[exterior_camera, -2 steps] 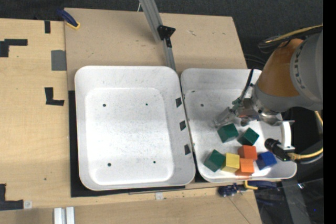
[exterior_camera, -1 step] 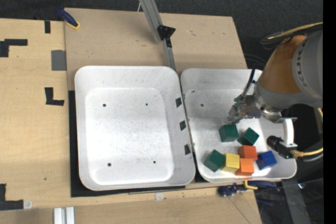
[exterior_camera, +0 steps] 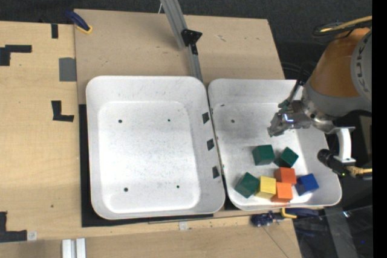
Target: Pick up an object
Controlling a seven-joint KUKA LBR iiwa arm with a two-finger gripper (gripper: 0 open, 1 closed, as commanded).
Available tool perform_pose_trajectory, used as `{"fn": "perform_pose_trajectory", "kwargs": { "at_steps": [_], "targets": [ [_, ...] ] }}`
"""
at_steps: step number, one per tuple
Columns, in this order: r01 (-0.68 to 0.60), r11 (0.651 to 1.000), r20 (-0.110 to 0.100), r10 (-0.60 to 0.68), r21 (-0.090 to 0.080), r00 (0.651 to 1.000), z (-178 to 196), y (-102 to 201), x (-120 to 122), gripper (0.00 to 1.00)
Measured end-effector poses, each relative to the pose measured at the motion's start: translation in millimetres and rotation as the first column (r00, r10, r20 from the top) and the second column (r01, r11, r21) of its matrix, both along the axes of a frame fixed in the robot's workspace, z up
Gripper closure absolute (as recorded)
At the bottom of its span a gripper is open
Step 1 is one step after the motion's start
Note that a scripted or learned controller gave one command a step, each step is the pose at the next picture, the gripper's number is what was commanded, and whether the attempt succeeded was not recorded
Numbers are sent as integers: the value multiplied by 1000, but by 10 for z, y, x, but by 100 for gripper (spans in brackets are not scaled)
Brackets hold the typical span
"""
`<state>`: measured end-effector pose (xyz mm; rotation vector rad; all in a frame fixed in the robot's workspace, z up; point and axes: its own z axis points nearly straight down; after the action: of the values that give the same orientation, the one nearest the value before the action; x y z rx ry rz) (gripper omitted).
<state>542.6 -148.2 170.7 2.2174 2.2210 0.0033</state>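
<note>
Down at the near end of the right bin [exterior_camera: 242, 93] sits the block cluster, and its closest piece, a dark green cube [exterior_camera: 263, 154], is just below-left of the end effector [exterior_camera: 283, 124], which hangs above it carrying nothing, can't tell its finger state tbh.

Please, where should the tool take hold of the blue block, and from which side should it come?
Probably from above, on the two side faces of the blue block. Its right and near faces stand by the bin wall, and orange blocks crowd its left, so a turned, top-down grip looks safest.
</note>
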Motion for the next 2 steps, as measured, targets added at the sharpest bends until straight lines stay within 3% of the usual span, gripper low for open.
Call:
{"fn": "perform_pose_trajectory", "kwargs": {
  "at_steps": [2],
  "targets": [
    [1,1000,1,-1,-1,1000,966,-13,-70,100]
  ]
}}
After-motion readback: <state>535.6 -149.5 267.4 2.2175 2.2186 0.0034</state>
